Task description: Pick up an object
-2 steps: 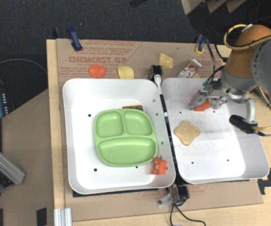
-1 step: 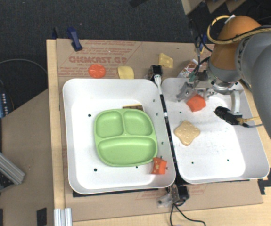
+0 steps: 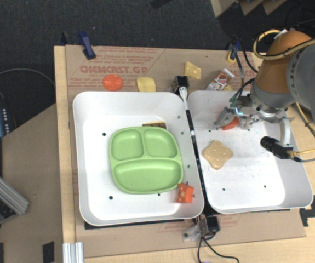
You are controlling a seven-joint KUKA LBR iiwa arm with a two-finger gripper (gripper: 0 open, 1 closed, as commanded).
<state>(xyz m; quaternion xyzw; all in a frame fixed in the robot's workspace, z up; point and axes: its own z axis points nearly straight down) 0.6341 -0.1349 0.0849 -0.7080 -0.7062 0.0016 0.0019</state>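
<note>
Arm [image 3: 288, 64] reaches in from the desk's right edge; jaws [image 3: 235, 115] are low over the right bin [image 3: 288, 193], near its back-left corner; a small red object [image 3: 230, 124] sits right at the jaw tips, but can't tell if it's gripped or how far open the jaws are; tan cracker-shaped piece [image 3: 217, 154] lies near the right bin's left wall, apart from the jaws; left bin [image 3: 89, 147] carries a green divided tray [image 3: 145, 159] and an orange block [image 3: 185, 193] at its front-right corner; orange disc [image 3: 112, 82], yellow pieces [image 3: 145, 84] and a small carton [image 3: 219, 81] lie along the desk's back edge.
</note>
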